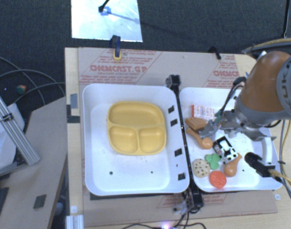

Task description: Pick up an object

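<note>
My gripper [213, 127] hangs low over the middle of the right bin [241, 187], with the arm reaching in from the right. Just left of it lie a brown toast-like piece [195, 123] and a tan drumstick [200, 138]. A red and white carton [203, 111] lies behind them. In front of the gripper are a black and white toy [226, 150], a green piece [213, 160], a speckled cookie [200, 168], a red tomato [218, 179] and a second drumstick [233, 165]. Nothing is visibly held.
The left bin [95, 175] holds a yellow divided plate [136, 127]. A black divider with clips [180, 128] runs between the bins. Cardboard [150, 66] lies under both bins, with a blue and yellow clamp [116, 47] at its back edge.
</note>
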`<state>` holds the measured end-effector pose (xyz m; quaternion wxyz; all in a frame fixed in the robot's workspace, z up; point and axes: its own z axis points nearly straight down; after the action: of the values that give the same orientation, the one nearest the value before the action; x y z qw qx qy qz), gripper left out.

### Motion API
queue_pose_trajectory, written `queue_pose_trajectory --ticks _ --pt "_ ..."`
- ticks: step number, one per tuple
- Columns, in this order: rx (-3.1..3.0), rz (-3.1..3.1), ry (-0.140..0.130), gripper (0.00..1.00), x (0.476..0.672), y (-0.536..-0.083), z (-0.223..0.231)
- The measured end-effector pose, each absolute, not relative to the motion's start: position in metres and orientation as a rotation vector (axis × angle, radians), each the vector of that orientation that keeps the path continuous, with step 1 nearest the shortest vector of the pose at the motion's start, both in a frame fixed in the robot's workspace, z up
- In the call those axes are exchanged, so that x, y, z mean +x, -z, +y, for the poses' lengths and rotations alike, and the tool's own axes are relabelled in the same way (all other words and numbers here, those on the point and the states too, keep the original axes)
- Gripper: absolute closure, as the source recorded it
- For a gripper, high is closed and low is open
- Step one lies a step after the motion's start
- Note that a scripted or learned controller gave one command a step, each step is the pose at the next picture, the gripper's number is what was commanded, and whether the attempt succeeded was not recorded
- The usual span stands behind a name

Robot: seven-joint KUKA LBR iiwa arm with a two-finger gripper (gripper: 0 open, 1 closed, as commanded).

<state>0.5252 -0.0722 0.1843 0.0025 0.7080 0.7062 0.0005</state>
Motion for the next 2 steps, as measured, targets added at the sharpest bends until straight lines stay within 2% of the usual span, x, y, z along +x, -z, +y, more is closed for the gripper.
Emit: queue_pose_trajectory --ticks 1,2 --pt "2.202 2.213 -0.021 0.0 0.5176 -0.1078 -0.0856" --pt "2.207 2.206 -0.019 1.0 0.5177 -0.1174 -0.0881"
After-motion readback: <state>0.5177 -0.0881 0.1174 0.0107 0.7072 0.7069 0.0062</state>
